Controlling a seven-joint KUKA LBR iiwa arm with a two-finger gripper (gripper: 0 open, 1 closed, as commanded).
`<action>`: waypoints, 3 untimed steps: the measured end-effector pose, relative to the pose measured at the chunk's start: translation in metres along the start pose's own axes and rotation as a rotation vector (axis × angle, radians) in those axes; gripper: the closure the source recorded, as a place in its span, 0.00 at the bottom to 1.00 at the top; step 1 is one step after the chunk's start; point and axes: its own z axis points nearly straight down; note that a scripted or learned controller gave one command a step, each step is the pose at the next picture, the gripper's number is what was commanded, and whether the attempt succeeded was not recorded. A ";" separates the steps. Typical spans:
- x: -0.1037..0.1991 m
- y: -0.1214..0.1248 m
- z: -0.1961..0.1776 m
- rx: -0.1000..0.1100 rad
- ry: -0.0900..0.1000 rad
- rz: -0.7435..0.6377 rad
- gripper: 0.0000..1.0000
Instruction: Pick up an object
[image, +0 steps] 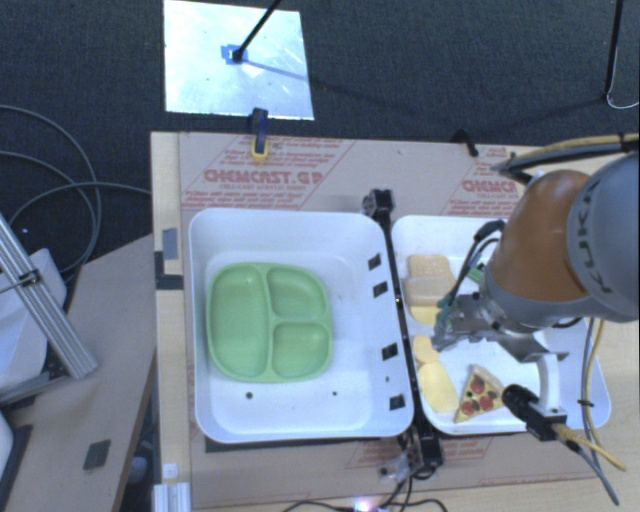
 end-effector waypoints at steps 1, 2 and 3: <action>0.033 0.016 -0.002 -0.004 0.000 -0.002 1.00; 0.046 0.016 -0.104 -0.015 0.000 -0.001 1.00; 0.053 0.001 -0.177 -0.013 0.000 -0.001 1.00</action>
